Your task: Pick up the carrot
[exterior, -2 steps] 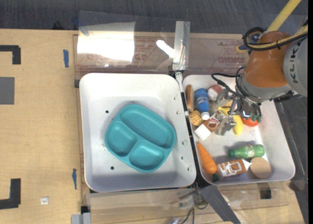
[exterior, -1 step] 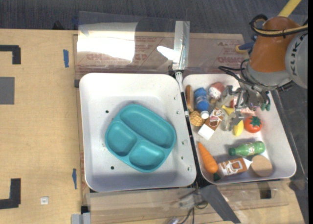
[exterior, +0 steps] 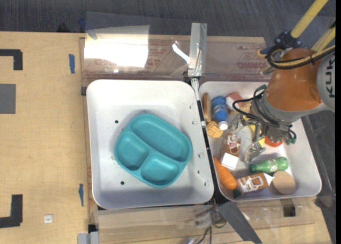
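The carrot (exterior: 226, 176) is a short orange piece lying at the lower left of the right bin (exterior: 311, 160), against the wall it shares with the left bin. My gripper (exterior: 249, 140) hangs below the orange wrist band (exterior: 292, 87), down among the clutter in the middle of the right bin. It is up and to the right of the carrot, apart from it. Nothing can be made out in its grasp.
Around the gripper lie a blue bottle (exterior: 218, 108), a yellow waffle-like piece (exterior: 214, 128), a white block (exterior: 230, 161), a green bottle (exterior: 269, 164), a tan ball (exterior: 284, 183) and a small sauce bottle (exterior: 252, 183). The left bin (exterior: 101, 104) holds a teal divided plate (exterior: 153, 148).
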Controlling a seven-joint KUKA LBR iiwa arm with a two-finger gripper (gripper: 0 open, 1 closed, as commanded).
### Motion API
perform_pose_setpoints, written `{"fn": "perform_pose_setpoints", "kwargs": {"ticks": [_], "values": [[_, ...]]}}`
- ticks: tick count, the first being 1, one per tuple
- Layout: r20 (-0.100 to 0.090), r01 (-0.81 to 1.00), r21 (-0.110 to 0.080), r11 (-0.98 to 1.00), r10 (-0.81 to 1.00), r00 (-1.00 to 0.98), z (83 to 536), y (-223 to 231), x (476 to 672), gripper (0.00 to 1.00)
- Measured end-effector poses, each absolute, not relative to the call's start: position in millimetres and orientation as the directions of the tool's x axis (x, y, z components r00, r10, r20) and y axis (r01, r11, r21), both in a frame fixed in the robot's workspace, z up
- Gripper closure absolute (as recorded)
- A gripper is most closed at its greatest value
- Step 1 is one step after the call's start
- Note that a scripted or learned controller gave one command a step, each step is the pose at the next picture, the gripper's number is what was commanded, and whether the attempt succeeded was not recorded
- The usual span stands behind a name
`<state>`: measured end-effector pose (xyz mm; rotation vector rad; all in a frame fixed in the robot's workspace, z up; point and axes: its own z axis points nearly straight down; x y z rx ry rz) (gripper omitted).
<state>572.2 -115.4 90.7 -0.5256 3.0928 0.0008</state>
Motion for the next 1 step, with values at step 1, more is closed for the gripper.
{"fn": "perform_pose_setpoints", "kwargs": {"ticks": [1], "values": [[-0.009, -0.477, -0.005, 0.879, -0.477, -0.879, 88.2, -96.3, 669.5, 0.00]]}}
